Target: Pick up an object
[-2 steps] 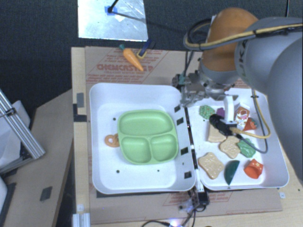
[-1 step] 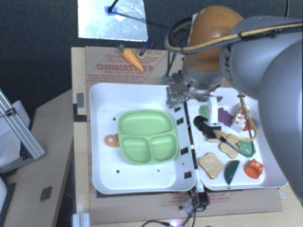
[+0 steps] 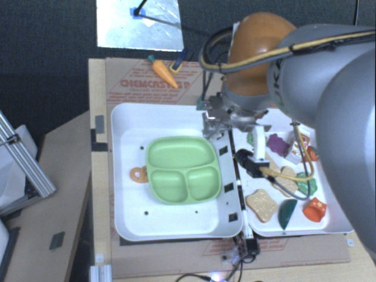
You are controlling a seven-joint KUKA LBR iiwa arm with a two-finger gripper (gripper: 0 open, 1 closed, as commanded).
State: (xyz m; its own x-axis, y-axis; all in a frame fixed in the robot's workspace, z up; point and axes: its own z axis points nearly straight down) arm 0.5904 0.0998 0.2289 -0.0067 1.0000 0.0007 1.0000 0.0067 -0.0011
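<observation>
Camera view: green plate (image 3: 182, 169) in left bin (image 3: 126, 157).

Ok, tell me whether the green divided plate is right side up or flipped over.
Right side up: the green divided plate lies flat in the left bin, its three compartments facing up.

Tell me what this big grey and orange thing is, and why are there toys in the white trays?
That is a robot arm; it reaches in from the right. The camera looks down from above at two white bins. The left bin holds a green divided plate and a small pretzel. The right bin holds pretend food, like a toast slice and a purple piece. A toy carrot lies on the cardboard behind. The arm's gripper hangs near the bins' divider; I see nothing held.
</observation>
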